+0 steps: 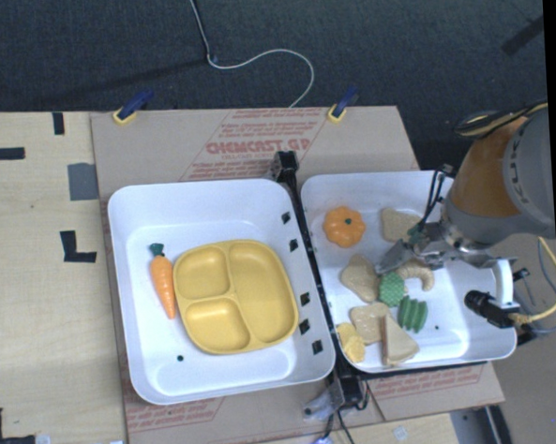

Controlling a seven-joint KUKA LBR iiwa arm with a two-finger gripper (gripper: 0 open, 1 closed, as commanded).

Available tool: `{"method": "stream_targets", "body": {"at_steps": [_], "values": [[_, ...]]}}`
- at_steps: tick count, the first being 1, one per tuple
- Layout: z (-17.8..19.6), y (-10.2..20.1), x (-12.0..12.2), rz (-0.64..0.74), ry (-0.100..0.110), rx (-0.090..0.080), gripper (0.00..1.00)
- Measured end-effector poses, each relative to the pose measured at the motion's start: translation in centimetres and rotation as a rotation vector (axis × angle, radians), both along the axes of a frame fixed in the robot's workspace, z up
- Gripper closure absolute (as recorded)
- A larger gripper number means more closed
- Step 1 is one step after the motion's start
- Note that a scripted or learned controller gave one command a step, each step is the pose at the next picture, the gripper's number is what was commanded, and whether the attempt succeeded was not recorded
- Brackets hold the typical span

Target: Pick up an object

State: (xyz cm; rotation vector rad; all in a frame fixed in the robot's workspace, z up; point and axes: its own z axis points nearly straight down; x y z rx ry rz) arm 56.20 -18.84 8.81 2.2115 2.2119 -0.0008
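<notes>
Ribbed green toy vegetable (392, 289) beneath the arm; state of the jaws unclear.

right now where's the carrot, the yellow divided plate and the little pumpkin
carrot (164, 285), camera view, middle of its orange body
yellow divided plate (235, 294), camera view, ridge where its compartments meet
pumpkin (344, 226), camera view, centre of its orange top

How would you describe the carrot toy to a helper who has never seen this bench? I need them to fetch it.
Look in the left bin, which holds a yellow divided plate. The carrot lies just left of that plate, near the bin's left wall. It is the one slim orange piece with a green top there.
</notes>
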Motion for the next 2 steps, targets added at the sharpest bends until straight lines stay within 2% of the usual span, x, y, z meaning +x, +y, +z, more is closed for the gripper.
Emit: {"method": "stream_targets", "body": {"at_steps": [1,2], "values": [[1.7,0.1,0.4,0.001,-0.012,0.001,1.0],[7.5,0.6,-0.2,0.001,0.006,0.009,1.0]]}}
